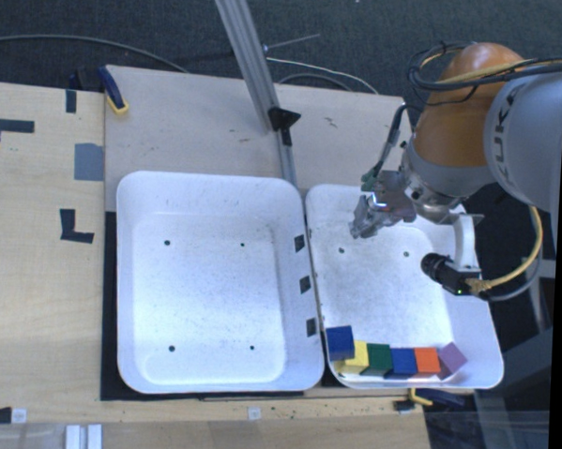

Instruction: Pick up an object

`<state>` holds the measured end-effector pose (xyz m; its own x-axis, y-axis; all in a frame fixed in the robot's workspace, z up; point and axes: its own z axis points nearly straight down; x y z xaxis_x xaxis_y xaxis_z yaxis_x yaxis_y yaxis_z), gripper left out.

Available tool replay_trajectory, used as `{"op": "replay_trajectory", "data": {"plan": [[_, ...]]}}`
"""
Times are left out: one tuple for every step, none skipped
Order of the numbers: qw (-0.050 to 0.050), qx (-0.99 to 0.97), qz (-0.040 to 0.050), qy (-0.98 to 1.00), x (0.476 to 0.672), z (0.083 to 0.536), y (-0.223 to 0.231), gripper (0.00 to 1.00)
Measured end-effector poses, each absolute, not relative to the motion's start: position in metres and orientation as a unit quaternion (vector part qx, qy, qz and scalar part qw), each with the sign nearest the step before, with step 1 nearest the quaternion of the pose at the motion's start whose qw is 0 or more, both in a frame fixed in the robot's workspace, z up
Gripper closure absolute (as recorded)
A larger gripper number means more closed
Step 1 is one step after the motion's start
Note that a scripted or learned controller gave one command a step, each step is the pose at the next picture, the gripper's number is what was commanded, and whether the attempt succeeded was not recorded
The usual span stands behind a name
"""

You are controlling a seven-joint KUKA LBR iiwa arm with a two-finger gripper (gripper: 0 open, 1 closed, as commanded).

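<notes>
1. The claw (pixel 367 223) hangs over the upper part of the right bin (pixel 402 272); its fingers are a blurred grey mass (whether spread or closed cannot be told), and nothing is seen between them.
2. The blocks lie in a row along the right bin's near rim: blue block (pixel 340 341), yellow block (pixel 356 358), green block (pixel 378 357), a second blue block (pixel 403 361), orange block (pixel 427 361) and purple block (pixel 453 356), packed touching, well apart from the claw.
3. The left bin (pixel 203 280) abuts the right; a slanted metal pole (pixel 256 72) crosses the surface (pixel 35 253) behind
</notes>
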<state>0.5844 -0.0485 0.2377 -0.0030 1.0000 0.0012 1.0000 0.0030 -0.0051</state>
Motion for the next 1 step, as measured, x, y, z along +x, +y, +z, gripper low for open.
{"op": "replay_trajectory", "data": {"plan": [[0.003, -0.704, 0.0017, -0.71, 0.5879, 0.1886, 0.0337, 1.0]]}}
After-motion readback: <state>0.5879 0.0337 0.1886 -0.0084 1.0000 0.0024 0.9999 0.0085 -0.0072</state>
